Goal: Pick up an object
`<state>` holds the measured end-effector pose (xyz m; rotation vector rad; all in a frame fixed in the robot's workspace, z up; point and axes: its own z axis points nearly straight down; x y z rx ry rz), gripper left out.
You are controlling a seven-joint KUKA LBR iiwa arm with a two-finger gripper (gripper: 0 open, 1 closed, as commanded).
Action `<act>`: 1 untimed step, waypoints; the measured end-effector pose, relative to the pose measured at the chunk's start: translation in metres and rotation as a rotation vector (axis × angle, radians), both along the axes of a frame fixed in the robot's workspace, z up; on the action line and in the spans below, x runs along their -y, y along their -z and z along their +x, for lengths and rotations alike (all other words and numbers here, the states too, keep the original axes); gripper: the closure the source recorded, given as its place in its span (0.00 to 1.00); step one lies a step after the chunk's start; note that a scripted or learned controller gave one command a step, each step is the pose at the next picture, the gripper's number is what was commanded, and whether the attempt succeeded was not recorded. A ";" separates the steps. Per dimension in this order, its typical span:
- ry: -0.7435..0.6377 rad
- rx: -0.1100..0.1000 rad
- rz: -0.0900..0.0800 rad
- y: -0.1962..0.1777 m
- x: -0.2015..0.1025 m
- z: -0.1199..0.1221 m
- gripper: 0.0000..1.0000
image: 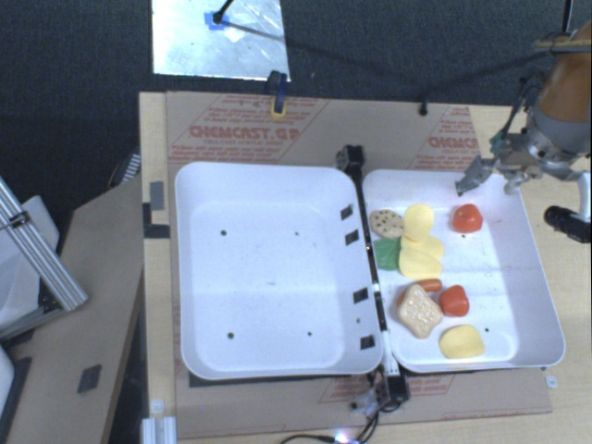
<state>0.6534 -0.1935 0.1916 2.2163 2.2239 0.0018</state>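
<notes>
My gripper [488,179] hangs open over the far edge of the right bin [536,276], its two fingers spread with nothing between them. A red tomato-like piece [467,217] lies just below and left of the fingers. Further left sit a brown cookie [386,221], a yellow piece [419,218], a green piece [387,252] and a larger yellow piece [421,260]. Nearer the front lie a tan bread-like piece [419,311], a second red piece [453,300] and a yellow lemon-like piece [461,341].
The left bin [268,266] stands beside the right one, joined by a black-clipped divider [365,248]. A foil sheet [220,26] lies beyond the bench. An aluminium frame [37,266] stands at the left edge.
</notes>
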 end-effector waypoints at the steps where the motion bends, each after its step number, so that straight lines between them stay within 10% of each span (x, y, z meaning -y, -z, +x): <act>1: 0.003 -0.008 0.004 0.096 -0.032 -0.080 0.00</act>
